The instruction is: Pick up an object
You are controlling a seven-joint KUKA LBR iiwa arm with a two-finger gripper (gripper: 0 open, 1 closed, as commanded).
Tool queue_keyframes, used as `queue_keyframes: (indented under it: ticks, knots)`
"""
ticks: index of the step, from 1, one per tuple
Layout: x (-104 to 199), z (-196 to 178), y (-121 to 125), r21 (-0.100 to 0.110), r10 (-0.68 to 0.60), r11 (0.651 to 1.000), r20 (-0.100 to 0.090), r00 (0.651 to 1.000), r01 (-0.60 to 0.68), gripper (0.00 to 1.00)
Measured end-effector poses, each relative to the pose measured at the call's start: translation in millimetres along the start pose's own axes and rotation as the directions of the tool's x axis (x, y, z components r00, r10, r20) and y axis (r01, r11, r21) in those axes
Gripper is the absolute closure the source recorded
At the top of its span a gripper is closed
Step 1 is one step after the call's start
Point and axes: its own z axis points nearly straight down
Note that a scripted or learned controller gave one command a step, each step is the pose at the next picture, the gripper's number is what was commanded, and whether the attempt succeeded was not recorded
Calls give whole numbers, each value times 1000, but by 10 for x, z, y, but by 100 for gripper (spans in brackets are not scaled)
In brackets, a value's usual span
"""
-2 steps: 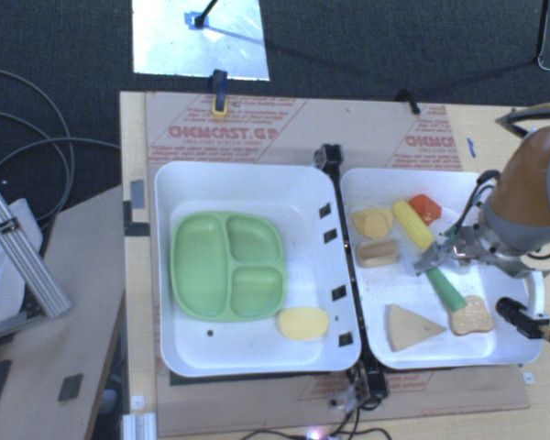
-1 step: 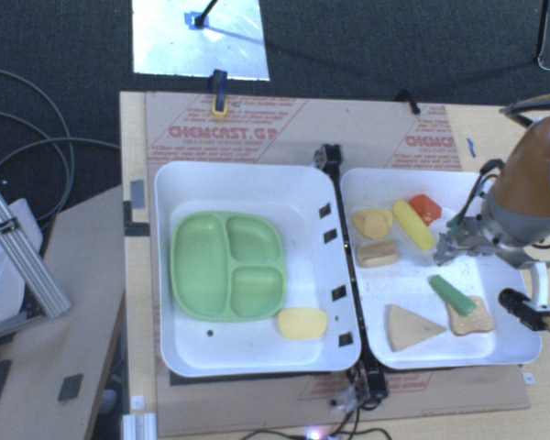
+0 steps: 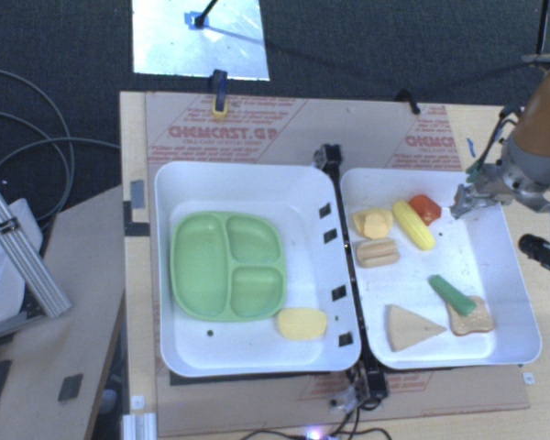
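Note:
The right bin [image 3: 513, 273] holds a red piece [image 3: 425, 207], a long yellow piece [image 3: 412, 225], a yellow block [image 3: 374, 223] and a tan roll [image 3: 377, 252] in its far half. Nearer the front lie a green stick [image 3: 451, 293], a slice of toast [image 3: 472, 319] and a tan wedge [image 3: 411, 326]. My gripper [image 3: 463, 203] hangs over the far right part of this bin, just right of the red piece, and I see nothing held in it. The grey and orange arm [image 3: 541, 136] reaches in from the right.
The left bin [image 3: 179, 191] carries a green divided plate [image 3: 227, 264] and a yellow oval piece [image 3: 302, 323] at its front right. A black divider [image 3: 341, 246] runs between the bins. Cables and a metal frame [image 3: 18, 246] lie off to the left.

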Motion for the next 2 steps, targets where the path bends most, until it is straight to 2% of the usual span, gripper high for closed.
queue_keyframes:
  ticks: [1,2]
  knots:
    - [111,77,41,9,1,1000,-4,1000,-1,100]
    - [108,76,39,9,1,1000,-4,1000,-1,0]
